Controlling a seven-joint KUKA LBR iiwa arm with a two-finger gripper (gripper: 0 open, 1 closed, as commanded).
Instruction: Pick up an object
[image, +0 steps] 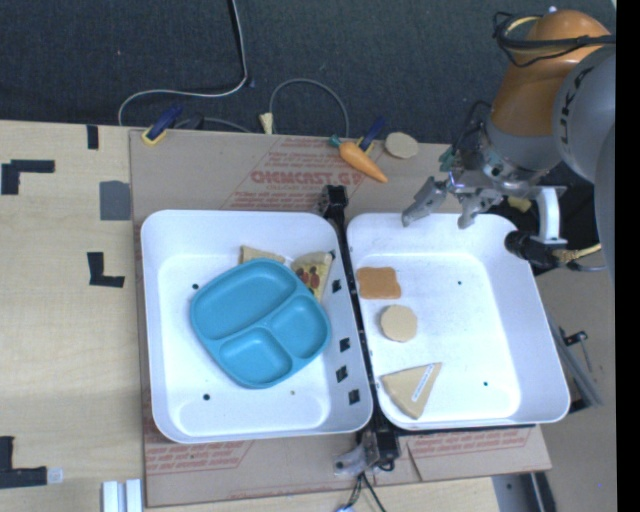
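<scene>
Pale wooden bench (60, 330) under brown cardboard (290, 180), dark carpet behind. Two white bins: left bin (165, 400) with blue tray (259, 322); right bin (520, 330) with toast (379, 283), cookie (398, 323), sandwich wedge (410, 388). Gripper (442, 212) above far rim, spread, empty.

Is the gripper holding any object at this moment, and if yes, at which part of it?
Nothing is held. The gripper is open above the far edge of the right bin, with nothing between its fingers.

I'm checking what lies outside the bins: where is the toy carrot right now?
The toy carrot lies on the cardboard behind the bins, near the top of the divider between them, with a round tan piece just to its right.
</scene>
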